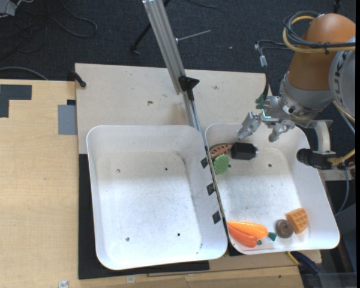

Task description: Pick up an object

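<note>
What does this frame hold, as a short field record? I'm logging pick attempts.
arm: reaches in from the right, above the right bin's far end
gripper: fingers spread, nothing between them
right bin: black block, green round piece, orange carrot-like toy, brown round piece, orange waffle-like piece
left bin: white, speckled floor
pick status: not yet done

The arm reaches in from the right (orange band up top) — its pincer (pixel 264 126) spread open.
</note>
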### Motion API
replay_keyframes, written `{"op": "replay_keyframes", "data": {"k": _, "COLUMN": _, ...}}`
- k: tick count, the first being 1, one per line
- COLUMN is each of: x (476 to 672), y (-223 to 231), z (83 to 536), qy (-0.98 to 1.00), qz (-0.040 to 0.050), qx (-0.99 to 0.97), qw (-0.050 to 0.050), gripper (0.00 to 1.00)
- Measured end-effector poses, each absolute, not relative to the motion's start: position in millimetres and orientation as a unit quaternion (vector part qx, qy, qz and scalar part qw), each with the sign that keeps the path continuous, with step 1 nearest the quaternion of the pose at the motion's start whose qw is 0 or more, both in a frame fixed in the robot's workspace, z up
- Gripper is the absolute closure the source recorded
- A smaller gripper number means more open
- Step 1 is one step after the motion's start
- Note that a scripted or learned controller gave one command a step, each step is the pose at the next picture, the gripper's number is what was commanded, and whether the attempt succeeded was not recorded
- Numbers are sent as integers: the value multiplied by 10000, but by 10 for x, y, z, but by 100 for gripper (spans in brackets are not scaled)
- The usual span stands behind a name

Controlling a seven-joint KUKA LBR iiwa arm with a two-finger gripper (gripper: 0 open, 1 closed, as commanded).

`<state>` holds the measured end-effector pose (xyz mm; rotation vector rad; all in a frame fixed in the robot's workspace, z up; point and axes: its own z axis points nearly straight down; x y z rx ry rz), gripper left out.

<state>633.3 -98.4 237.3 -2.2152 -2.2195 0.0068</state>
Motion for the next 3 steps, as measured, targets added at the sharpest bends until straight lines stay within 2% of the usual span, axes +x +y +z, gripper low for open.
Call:
{"op": "replay_keyframes", "data": {"k": 1, "x": 6341, "y": -985, "z": 2397, "qy": -7078, "qz": 7, "qx": -7064, "qw": 12, "gripper": 0}}
{"op": "replay_keyframes", "data": {"k": 3, "x": 6334, "y": -1045, "z": 1364, "qy": -7069, "qz": 28, "qx": -7073, "qw": 33, "gripper": 0}}
